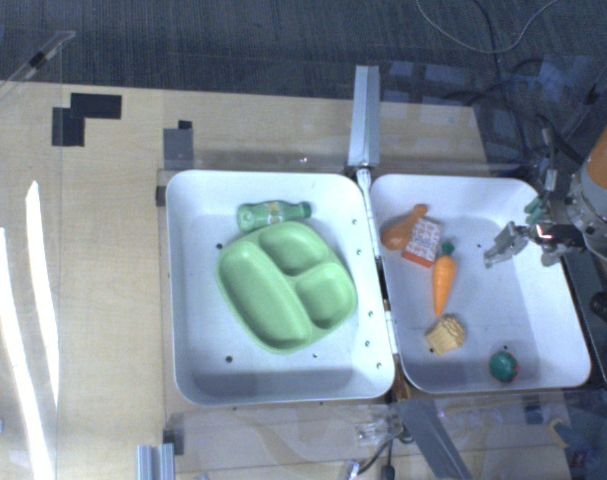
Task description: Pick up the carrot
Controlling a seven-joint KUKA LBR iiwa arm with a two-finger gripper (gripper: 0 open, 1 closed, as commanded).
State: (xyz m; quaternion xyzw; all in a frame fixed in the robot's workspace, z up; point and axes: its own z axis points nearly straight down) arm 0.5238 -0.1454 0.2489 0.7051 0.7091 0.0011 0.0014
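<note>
- Jaws of the gripper (528, 242): I cannot tell their state.
- Gripper hangs over the right bin (553, 298), apart from the carrot (442, 280).

- I am seeing even, soft overhead light falling across the left bin (183, 298), with its white floor reading bright but not washing out.
- Just left of that bin, two long white streaks of glare are lying across the wooden bench (73, 298), looking like reflections on a clear sheet.
- Inside the bin, the green divided plate (286, 285) is casting only a faint, soft shadow along its lower edge.
- Above the bin, the dark floor is staying dim and grainy.
- Well to the right of the bin, the arm (598, 193) is looking soft and slightly smeared.
- I am noticing overall mild blur and coarse detail everywhere.
</note>
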